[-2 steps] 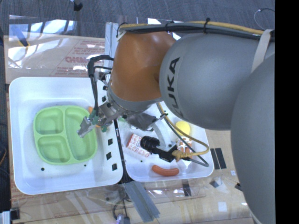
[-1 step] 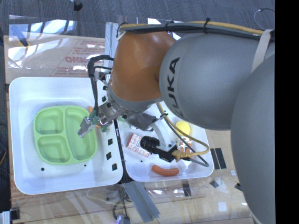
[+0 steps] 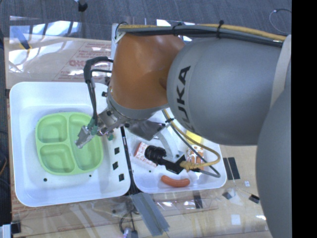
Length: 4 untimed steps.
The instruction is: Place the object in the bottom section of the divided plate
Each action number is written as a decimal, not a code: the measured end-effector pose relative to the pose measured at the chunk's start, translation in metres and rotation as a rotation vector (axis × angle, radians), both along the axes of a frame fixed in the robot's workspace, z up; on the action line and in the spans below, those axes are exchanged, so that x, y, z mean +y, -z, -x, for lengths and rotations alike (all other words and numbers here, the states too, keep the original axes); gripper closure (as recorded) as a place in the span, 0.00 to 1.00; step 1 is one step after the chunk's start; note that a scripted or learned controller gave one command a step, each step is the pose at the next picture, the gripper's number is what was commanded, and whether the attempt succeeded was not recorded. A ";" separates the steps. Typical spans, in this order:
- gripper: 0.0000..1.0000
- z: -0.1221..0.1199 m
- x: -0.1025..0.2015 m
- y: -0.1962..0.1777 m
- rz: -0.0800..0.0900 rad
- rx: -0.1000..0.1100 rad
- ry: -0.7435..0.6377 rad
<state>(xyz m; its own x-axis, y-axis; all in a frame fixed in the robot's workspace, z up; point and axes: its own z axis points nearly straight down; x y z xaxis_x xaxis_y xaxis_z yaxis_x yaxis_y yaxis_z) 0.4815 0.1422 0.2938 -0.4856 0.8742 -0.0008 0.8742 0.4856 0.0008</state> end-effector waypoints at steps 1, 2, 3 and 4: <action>0.00 0.000 0.000 0.000 0.000 0.000 0.000; 0.00 0.000 0.000 0.000 0.000 0.000 0.000; 0.00 0.000 0.000 0.000 0.000 0.000 0.000; 0.00 0.000 0.000 0.000 0.000 0.000 0.000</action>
